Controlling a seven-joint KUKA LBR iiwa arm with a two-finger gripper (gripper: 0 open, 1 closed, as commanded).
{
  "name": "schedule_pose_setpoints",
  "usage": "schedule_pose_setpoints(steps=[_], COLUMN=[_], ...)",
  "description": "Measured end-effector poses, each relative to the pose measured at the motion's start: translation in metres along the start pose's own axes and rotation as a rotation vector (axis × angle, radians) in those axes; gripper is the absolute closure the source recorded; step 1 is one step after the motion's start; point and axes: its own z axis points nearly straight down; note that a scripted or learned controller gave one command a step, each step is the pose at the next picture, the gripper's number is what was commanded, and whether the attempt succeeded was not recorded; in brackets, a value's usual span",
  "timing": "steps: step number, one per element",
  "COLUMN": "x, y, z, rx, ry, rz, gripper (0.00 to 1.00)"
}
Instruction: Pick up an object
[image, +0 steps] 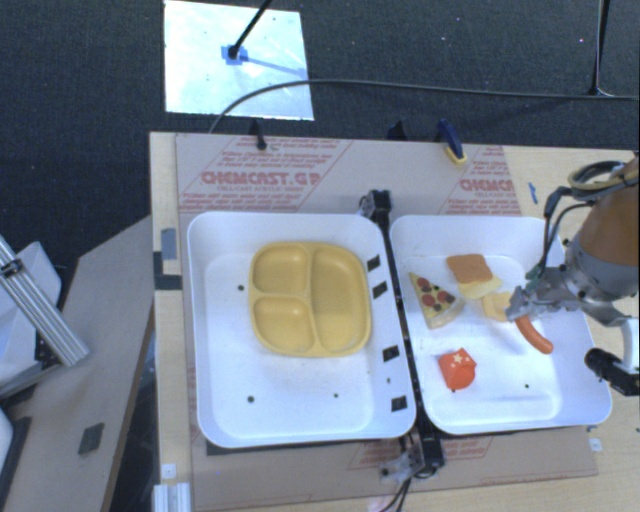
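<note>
Arm over the right bin, gripper (522, 306) low beside a sausage.

The left bin (215, 400) holds a yellow divided plate (308, 298) at its middle. The arm (605, 245) enters at the right bin's (500, 410) right edge, partly cut off by the frame. In that bin a pizza slice (434, 298) lies near the left wall, a piece of toast (472, 273) toward the back, and a red piece (457, 369) toward the front. The orange sausage (536, 336) lies by the right edge, just under the gripper; a pale yellow piece (495, 306) is half hidden there. The gripper's opening cannot be told.
</note>
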Motion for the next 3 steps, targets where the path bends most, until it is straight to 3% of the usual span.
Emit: schedule_pose_setpoints(steps=[2,3], x=[0.004,0.051], y=[0.004,-0.008], z=[-0.105,-0.096], rx=[-0.002,0.004], ry=[0.000,0.003], rz=[-0.002,-0.005], gripper=[1.00,1.00])
